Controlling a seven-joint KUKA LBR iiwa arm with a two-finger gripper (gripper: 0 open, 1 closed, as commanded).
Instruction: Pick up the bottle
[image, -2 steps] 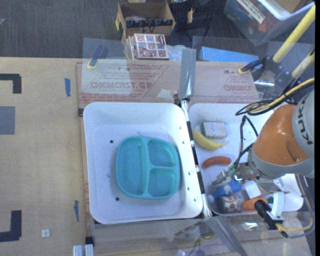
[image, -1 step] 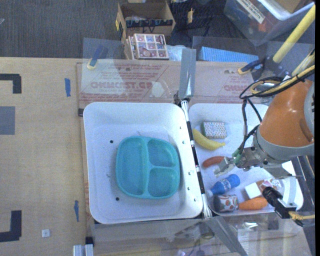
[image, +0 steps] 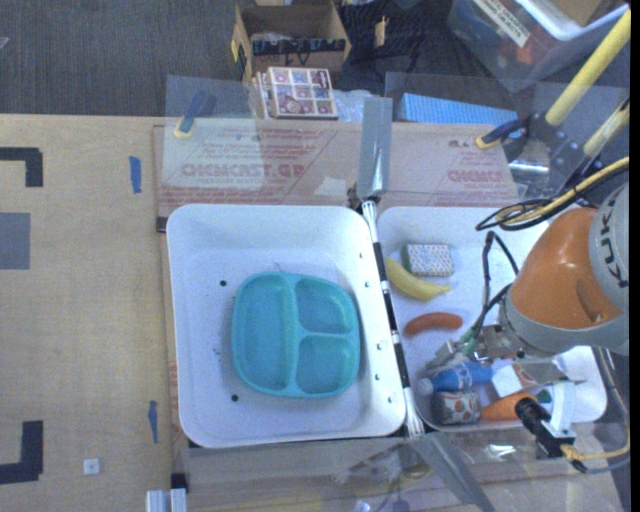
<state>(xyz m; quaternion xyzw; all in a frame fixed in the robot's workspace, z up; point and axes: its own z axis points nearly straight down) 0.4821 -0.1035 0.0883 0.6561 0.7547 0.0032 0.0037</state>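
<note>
The bottle (image: 462, 378) is blue with a white cap and lies on its side near the front of the right bin (image: 470, 232). Its cap points left. My gripper (image: 472, 350) hangs just over the bottle's upper side, at the end of the grey wrist below the orange band. The wrist hides the bottle's right end. Whether the gripper touches the bottle cannot be made out.
In the right bin lie a banana (image: 415, 284), a speckled sponge (image: 430, 260), a red sausage (image: 433, 323), a small can (image: 457, 406) and an orange carrot (image: 508, 405). The left bin (image: 195, 300) holds a teal divided plate (image: 296, 335).
</note>
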